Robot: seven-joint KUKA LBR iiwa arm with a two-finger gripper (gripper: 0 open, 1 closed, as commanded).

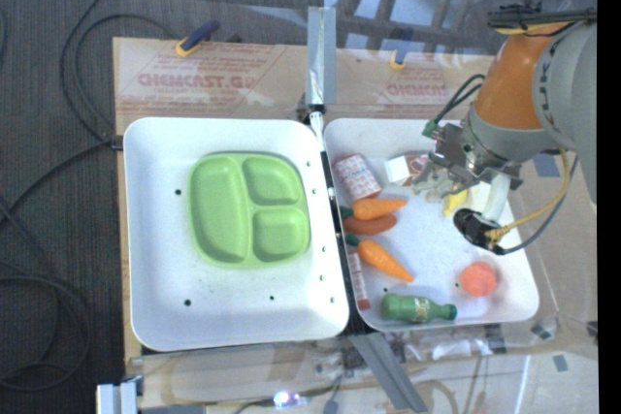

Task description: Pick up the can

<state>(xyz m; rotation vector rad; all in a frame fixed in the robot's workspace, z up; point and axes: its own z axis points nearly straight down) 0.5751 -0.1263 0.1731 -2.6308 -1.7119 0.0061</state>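
My tool (439,172) hangs over the right white bin (524,301) at its two o'clock corner; I cannot tell how it is set. The small red-and-white cylindrical can (356,176) lies on its side at nine o'clock from me, against the bin's left wall, just above three orange plastic carrots (380,207). I judge I should cross left, straddle the can's narrow width, and descend clear of wall and carrots.
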